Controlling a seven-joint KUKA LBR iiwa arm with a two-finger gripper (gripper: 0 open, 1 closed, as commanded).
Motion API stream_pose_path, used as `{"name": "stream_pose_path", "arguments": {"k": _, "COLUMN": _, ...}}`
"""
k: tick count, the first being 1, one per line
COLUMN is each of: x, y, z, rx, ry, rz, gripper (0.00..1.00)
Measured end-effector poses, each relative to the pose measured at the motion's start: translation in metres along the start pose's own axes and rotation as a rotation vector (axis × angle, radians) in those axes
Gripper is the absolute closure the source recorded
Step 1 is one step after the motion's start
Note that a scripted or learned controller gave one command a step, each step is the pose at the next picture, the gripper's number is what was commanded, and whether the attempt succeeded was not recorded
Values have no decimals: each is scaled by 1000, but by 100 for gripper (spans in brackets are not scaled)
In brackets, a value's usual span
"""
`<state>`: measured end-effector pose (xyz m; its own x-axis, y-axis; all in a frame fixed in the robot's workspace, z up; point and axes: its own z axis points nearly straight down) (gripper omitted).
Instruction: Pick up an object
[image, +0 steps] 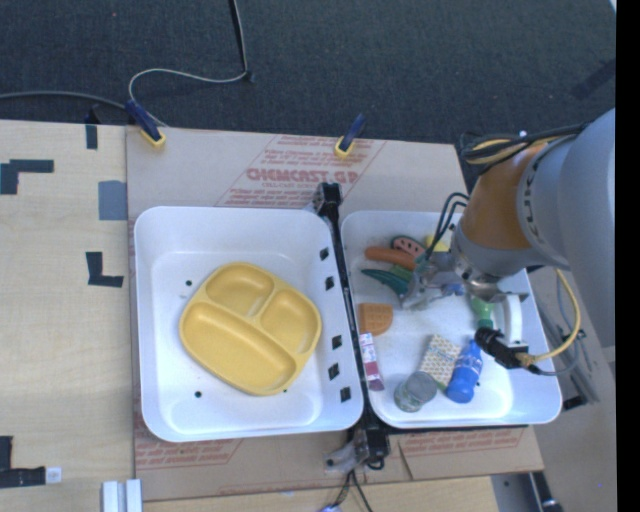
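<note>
Lying in the right bin (548, 404) are the candidate objects: an orange carrot-like toy (388, 255) and a teal piece (385, 279) toward 11 o'clock, an orange-brown wafer (376, 318) at 9, a grey lump (414, 391) and a blue bottle (464, 377) near 6, with a speckled block (439, 355) between them and centre. The gripper (432, 285) hangs low just beside the teal piece; whether it grips anything, I cannot tell. The left bin (160, 300) holds a yellow divided plate (250, 326).
</note>
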<state>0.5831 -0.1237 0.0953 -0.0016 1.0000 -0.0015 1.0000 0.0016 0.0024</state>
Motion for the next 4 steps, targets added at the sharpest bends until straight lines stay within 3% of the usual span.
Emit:
{"name": "stream_pose_path", "arguments": {"k": 1, "x": 0, "y": 0, "z": 0, "rx": 0, "ry": -1, "rz": 0, "gripper": 0}}
{"name": "stream_pose_path", "arguments": {"k": 2, "x": 0, "y": 0, "z": -9, "rx": 2, "ry": 0, "rz": 0, "gripper": 100}}
{"name": "stream_pose_path", "arguments": {"k": 3, "x": 0, "y": 0, "z": -9, "rx": 2, "ry": 0, "rz": 0, "gripper": 0}}
{"name": "stream_pose_path", "arguments": {"k": 4, "x": 1, "y": -1, "z": -18, "rx": 3, "ry": 1, "rz": -1, "gripper": 100}}
